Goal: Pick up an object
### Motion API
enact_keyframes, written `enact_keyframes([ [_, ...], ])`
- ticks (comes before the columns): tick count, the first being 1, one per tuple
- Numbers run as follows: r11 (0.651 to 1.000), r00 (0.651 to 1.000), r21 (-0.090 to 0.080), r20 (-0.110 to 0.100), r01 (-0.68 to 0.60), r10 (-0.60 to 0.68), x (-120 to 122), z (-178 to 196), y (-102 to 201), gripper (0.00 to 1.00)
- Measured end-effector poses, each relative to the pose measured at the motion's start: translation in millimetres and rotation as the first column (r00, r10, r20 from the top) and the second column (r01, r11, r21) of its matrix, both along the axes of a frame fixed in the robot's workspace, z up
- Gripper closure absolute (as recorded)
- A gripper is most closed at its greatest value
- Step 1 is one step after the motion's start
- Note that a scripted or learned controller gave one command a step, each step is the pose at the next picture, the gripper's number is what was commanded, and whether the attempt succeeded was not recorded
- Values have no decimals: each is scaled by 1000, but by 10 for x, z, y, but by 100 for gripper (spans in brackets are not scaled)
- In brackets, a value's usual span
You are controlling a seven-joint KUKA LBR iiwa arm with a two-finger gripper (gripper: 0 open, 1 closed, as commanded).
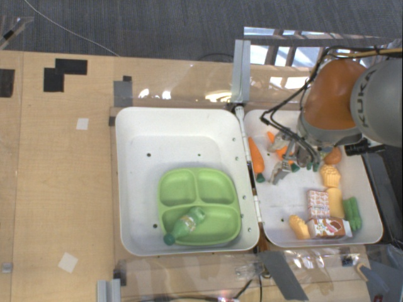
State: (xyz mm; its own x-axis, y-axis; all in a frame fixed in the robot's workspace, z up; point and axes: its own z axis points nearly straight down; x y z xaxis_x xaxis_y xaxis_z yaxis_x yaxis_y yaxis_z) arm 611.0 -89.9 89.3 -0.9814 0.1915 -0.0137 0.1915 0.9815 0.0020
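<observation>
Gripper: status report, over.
Gripper low in right bin, fingers apart, nothing between them. Carrot lies just left of it, along the bin wall. Other toys cluster further right; none blocking.

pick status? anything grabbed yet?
Done: the arm is over the right bin, with the gripper low near the carrot. In hand: nothing shows between the fingers. Left: the grab and lift. The corn, the carton and the rest lie loose; the bottle sits on the green tray in the left bin.
</observation>
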Motion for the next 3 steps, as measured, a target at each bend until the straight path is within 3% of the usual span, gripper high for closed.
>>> enact_keyframes([
  [1, 963, 963, 4, -1, 268, -268, 173, -6, 53, 0],
  [2, 921, 921, 3, -4, 390, -390, 174, -8, 37, 0],
  [3, 854, 854, 4, -10, 520, -520, 283, -10, 34, 0],
])
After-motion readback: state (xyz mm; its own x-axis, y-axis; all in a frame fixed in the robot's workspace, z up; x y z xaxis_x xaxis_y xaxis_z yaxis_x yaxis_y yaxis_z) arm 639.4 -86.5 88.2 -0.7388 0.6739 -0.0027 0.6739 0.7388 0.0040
